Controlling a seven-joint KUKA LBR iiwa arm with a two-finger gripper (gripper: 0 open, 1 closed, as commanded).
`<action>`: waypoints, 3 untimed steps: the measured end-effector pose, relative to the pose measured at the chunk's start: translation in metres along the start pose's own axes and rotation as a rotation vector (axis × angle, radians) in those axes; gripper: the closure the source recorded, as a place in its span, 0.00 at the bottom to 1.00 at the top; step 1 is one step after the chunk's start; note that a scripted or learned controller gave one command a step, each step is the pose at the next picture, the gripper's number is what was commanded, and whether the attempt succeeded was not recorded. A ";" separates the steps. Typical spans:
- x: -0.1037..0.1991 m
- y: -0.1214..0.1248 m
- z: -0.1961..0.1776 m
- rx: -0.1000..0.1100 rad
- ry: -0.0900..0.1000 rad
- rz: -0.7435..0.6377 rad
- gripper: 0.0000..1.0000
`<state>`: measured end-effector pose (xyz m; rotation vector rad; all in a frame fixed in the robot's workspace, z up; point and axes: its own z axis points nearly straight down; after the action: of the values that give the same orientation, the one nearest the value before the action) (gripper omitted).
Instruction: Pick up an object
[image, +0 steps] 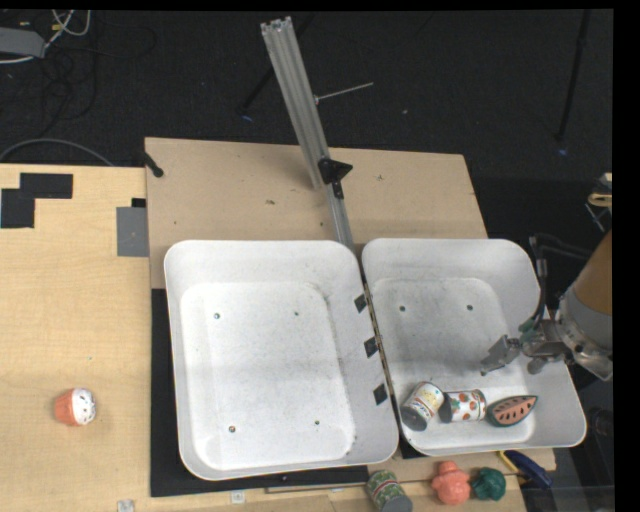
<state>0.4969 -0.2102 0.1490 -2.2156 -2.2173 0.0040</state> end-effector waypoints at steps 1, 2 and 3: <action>0.001 -0.001 0.054 0.001 0.001 0.002 0.00; 0.000 -0.001 0.041 -0.003 -0.001 0.006 1.00; 0.004 -0.006 -0.003 -0.008 -0.003 0.000 1.00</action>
<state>0.4910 -0.2066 0.1524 -2.2208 -2.2234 -0.0012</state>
